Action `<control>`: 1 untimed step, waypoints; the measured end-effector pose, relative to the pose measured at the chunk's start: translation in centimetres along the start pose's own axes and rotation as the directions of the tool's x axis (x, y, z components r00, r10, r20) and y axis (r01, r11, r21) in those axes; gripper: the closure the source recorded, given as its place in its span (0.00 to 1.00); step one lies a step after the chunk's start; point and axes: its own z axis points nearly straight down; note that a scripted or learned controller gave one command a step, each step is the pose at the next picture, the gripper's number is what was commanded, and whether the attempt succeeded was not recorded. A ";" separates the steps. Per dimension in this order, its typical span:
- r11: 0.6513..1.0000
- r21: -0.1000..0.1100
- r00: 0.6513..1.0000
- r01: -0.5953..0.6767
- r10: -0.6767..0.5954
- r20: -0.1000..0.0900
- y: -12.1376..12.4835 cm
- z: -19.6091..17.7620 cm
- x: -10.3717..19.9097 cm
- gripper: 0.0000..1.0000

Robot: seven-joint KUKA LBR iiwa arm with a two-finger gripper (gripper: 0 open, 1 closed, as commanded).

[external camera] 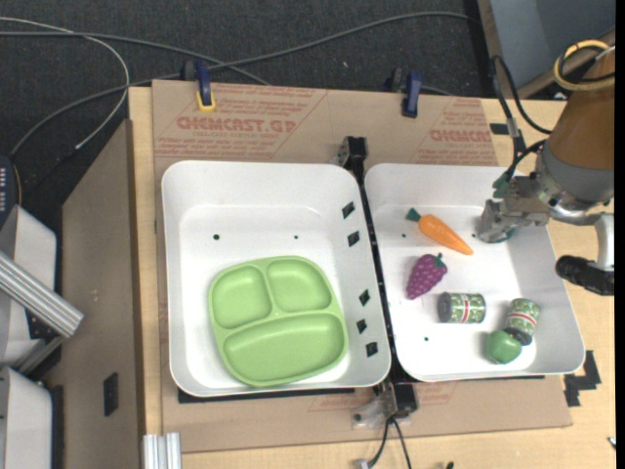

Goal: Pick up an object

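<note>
Camera view: gripper (493, 225) sits low over the right bin (557, 291), close to its far right part; can't tell if it is spread or closed, and nothing is visibly clamped in it. Toy carrot (442, 232) lies just left of the gripper, near but apparently not touching, leaf end pointing away from it. Purple grape bunch (425, 275) is left of and nearer the camera than the gripper, just beyond the carrot. Small can (461, 308) lies on its side further toward the camera. A second can (523, 318) and a green pepper-like toy (504, 346), touching each other, sit near the bin's near right corner, well apart from the gripper. Bare bin floor opens directly below the gripper toward the camera, between carrot and right wall. Left bin (186, 262), well left across the divider, holds a green sectioned plate (278, 319). Bin walls run close on the gripper's far and right sides.
</note>
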 end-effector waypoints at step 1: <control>1.000 0.000 1.000 0.001 -0.001 0.000 0.2 -3.8 0.0 1.00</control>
